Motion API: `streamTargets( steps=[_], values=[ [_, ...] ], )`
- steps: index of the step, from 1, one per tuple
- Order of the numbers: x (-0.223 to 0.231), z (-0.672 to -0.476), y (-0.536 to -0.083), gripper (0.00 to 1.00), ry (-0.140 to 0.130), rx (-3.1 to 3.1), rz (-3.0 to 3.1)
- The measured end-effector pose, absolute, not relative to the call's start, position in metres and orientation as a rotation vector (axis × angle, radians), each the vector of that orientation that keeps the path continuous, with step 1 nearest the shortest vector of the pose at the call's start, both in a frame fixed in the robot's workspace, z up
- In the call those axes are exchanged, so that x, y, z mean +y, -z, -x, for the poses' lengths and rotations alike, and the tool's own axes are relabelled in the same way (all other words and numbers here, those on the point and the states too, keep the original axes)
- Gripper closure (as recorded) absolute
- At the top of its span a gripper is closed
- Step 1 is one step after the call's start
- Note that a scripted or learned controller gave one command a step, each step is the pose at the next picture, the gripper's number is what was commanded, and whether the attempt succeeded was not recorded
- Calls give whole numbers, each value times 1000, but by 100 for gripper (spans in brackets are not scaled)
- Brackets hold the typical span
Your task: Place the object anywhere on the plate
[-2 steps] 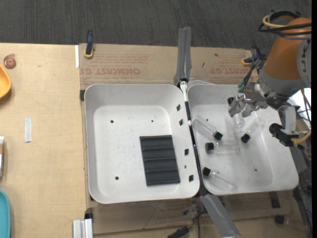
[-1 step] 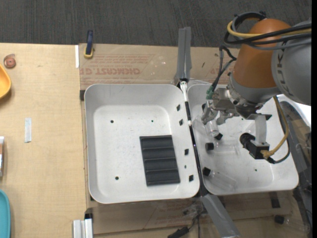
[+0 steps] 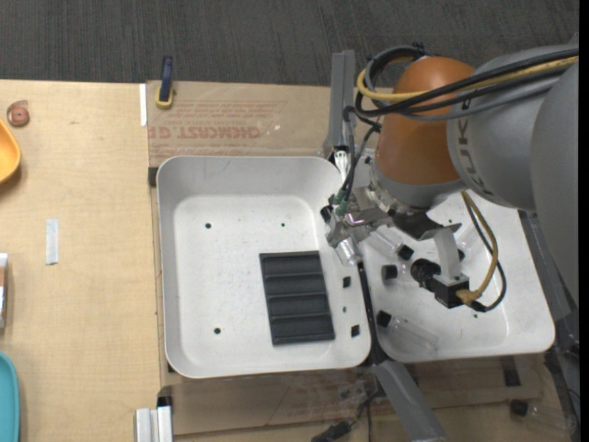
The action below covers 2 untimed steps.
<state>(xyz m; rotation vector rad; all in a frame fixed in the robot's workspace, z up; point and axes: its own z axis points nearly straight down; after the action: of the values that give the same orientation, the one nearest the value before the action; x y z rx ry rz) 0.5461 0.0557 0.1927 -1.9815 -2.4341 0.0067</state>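
While the grey arm's gripper, its grip impossible to judge, hung over the right shallow white bin, one ribbed black rectangular plate lay near the left shallow white bin's front right corner.

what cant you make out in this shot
- Tool, camera view: the arm's wrist sits above it, so whether it is open or shut, or holds anything, cannot be told.
- Right bin: much of its floor is hidden under the arm.
- Small bits on the right bin's floor: too small to identify.
- Orange item and teal item: cut off by the left edge.
- Black ridged slab in the left bin: unclear whether it is the plate.
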Motion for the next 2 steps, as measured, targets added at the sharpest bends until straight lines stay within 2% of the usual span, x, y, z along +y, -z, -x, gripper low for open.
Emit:
streamTargets(
  steps=[1, 2],
  values=[
    [127, -508, -198, 100, -5, -2600, 1759],
    [92, -513, -191, 100, -2, -2782, 1459]
  ],
)
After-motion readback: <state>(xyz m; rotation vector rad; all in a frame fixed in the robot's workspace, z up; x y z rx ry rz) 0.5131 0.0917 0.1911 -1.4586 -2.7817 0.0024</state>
